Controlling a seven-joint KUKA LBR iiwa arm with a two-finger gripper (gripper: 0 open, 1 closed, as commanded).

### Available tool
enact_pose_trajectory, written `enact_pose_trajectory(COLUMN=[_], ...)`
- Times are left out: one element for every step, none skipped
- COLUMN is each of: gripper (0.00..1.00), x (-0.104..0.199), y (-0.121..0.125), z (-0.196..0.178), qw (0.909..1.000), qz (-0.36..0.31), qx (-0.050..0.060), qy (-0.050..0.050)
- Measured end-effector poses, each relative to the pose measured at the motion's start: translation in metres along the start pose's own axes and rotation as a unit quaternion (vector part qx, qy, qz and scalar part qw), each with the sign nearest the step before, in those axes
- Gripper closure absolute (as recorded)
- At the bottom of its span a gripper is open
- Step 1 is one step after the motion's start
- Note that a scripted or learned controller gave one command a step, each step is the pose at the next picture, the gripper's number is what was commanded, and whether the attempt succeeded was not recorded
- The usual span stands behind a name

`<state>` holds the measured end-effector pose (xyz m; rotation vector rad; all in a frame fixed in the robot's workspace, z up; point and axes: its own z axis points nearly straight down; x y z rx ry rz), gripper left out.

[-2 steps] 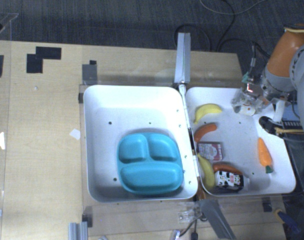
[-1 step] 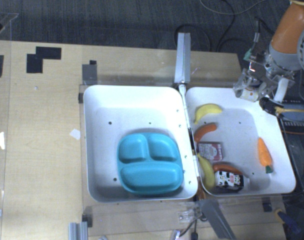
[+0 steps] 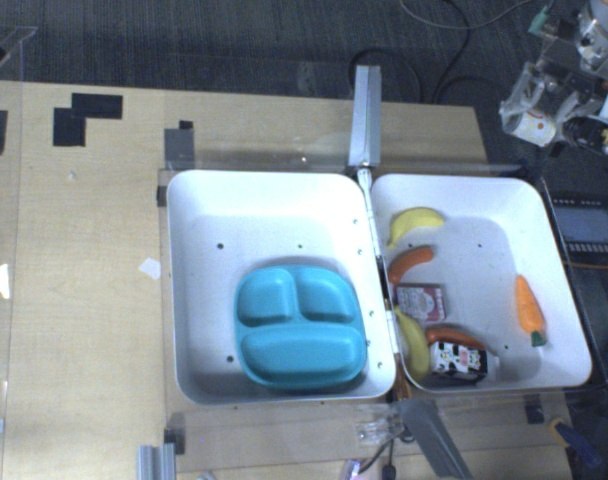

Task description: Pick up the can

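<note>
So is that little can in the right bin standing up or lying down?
Lying down: the can shows its long printed side, stretched along the right bin's near wall.

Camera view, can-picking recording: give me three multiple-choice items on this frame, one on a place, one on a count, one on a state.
1. Where does the can lie?
A. in the right bin, near its front edge
B. on the blue tray
C. on the bench left of the bins

2. How many bananas are in the right bin?
A. none
B. two
C. five

3. How does the gripper stand to the can?
A. clamped on it
B. far off, beyond the bin's back right corner
C. pressing it down

Answers: 1 A, it lies on its side beside a sausage. 2 B, one banana at the back, another banana at the divider. 3 B, the can lies untouched.
</note>
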<state>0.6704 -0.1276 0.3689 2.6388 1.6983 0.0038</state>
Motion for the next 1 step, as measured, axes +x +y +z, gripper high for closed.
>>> enact_pose_trajectory(gripper=[1.0], x=[-0.0321], y=[0.0131], z=[0.1397], qw=[1.0], qz=[-0.003], qx=[0.003], qy=[-0.001])
